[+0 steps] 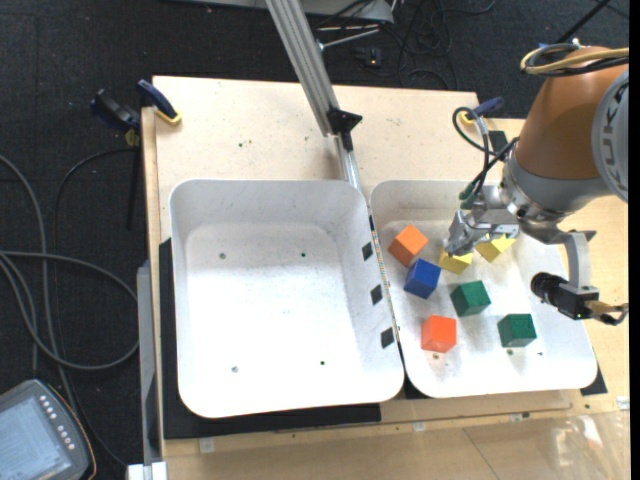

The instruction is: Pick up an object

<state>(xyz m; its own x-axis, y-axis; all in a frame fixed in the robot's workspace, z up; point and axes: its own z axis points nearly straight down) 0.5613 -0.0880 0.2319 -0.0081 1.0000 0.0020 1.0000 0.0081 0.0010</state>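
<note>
My gripper [462, 245] hangs low over the back of the right bin [570, 373], coming down from the grey and orange arm [565, 138]. Its tip is right at a small yellow block [455, 262], touching or just above it. A second yellow block [491, 249] lies close to the right of the gripper. An orange block [408, 244] and a blue block [422, 277] sit to the left of it. Further forward lie a green block [469, 297], a darker green block [516, 329] and a red-orange block [438, 333].
The left bin [200, 268] stands next to the right one, their walls meeting near the middle. A slanted metal rail [305, 53] runs down to a black clamp at the bins' back edge. A black fitting [560, 293] juts from the arm over the right bin.
</note>
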